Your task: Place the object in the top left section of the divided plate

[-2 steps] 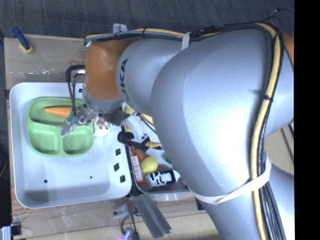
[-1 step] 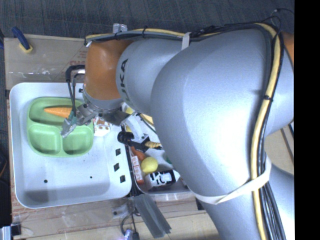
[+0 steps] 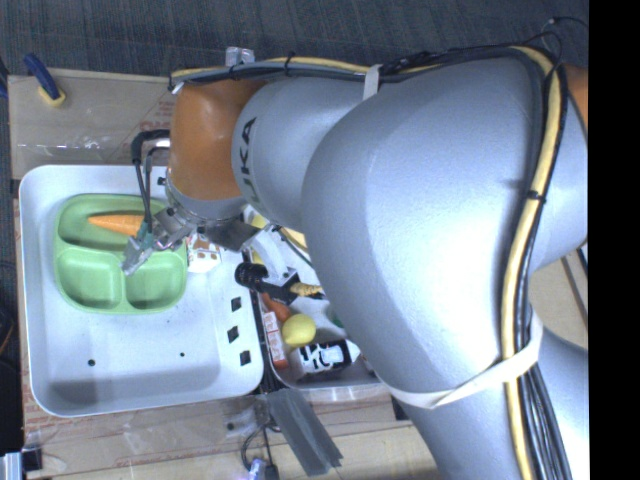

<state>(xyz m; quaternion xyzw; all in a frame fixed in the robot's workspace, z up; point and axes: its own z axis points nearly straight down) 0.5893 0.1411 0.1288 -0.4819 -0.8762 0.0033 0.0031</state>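
Pale bench top runs under everything I can see from the overhead camera, with a shallow white left-hand bin [image 3: 40, 298] on it and a second white bin [image 3: 300, 380] beside it, mostly covered by the big grey arm [image 3: 420, 218]. The arm's orange band [image 3: 205, 138] sits directly behind the pincer [image 3: 138, 251], which hangs low over a green divided plastic plate [image 3: 95, 283] in the left-hand bin. From here I cannot tell whether the pincer is spread or pressed together, nor whether it has anything in it. The long orange tapered carrot [image 3: 115, 224] lies just beyond the pincer, up and to its left on my screen, in the plate's long upper section. Its thick end is very near the pincer; I cannot make out whether they touch. The plate's two lower sections are right under and beside the pincer's tip. Just to the pincer's right a small white box [image 3: 204, 258] rests by the arm. Further right and lower, well apart from the pincer, the second bin holds a round yellow ball [image 3: 298, 330] and, touching it, a black-and-white packet [image 3: 325, 356].
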